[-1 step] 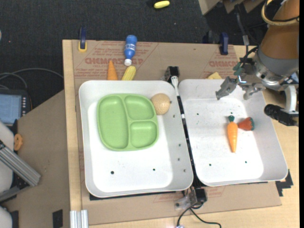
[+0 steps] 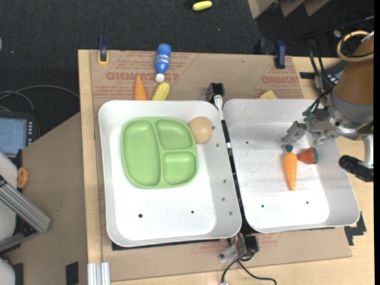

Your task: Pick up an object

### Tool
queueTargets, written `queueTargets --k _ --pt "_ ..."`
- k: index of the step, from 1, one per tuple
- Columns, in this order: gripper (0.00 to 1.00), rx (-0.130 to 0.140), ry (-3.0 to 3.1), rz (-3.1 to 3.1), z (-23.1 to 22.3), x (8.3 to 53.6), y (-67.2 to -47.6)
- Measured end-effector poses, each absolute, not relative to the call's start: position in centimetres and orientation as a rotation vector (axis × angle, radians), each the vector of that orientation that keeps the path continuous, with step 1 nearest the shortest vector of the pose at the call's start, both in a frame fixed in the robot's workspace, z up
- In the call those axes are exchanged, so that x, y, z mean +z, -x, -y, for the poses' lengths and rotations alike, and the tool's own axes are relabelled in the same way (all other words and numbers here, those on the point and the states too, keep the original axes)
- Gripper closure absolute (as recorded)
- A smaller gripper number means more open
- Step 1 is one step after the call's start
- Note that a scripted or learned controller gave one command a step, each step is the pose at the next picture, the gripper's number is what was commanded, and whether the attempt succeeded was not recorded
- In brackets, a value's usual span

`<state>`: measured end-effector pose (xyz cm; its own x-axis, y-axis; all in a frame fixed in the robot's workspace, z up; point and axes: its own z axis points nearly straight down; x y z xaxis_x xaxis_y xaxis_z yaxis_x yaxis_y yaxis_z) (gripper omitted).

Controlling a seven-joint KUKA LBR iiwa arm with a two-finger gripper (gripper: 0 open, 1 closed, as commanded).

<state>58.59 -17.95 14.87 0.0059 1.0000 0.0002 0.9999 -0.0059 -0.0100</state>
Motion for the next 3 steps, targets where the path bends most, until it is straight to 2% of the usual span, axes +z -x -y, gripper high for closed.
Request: queueTargets --k 1,2,3 --pt "0.00 -0.008 2.210 2.218 16.7 8.2 -57.5" --pt "1.00 -0.004 2.218 2.221 17.0 9.5 -57.6" --pt "1.00 0.000 2.211 2.224 10.4 8.4 -58.0"
